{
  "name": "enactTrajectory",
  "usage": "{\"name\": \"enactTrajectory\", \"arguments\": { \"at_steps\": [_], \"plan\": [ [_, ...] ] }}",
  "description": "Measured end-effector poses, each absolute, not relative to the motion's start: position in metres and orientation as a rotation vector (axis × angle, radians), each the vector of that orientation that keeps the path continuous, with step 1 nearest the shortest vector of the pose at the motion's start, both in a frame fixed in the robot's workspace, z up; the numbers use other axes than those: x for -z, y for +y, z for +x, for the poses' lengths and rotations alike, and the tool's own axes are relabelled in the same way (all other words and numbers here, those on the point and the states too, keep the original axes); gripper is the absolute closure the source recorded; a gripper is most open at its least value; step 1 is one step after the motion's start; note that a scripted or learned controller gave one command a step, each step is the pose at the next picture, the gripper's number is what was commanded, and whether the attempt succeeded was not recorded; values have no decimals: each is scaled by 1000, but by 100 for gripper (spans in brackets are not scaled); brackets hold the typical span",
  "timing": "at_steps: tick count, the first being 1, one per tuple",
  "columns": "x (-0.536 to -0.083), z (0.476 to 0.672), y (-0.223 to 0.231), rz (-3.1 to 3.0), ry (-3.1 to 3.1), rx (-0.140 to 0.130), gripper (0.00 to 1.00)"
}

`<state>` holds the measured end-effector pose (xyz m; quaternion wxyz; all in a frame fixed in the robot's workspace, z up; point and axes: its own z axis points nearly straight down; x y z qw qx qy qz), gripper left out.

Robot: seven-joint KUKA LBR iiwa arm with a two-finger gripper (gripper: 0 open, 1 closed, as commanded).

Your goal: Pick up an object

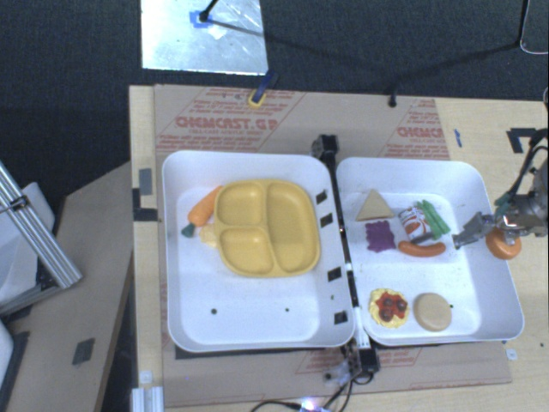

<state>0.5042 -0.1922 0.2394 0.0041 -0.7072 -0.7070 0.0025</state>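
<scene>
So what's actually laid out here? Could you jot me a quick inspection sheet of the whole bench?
Surface: left bin and right bin, side by side on a wooden bench.
Job's things: left bin, yellow divided plate, carrot; right bin, tan wedge, purple piece, can, sausage, pizza, bun.
Clutter: metal sheet behind.
End effector: at right bin's right edge.
Cables: front edge.
Surroundings: dark floor.
</scene>
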Motion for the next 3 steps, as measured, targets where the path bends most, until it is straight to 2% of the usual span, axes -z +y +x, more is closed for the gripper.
{"name": "enactTrajectory", "arguments": {
  "at_steps": [1, 3],
  "plan": [
    [-245, 507, -192, -2219, -2226, 1, 0],
    [-126, 517, -200, -2219, -2221, -1, 0]
  ]
}}
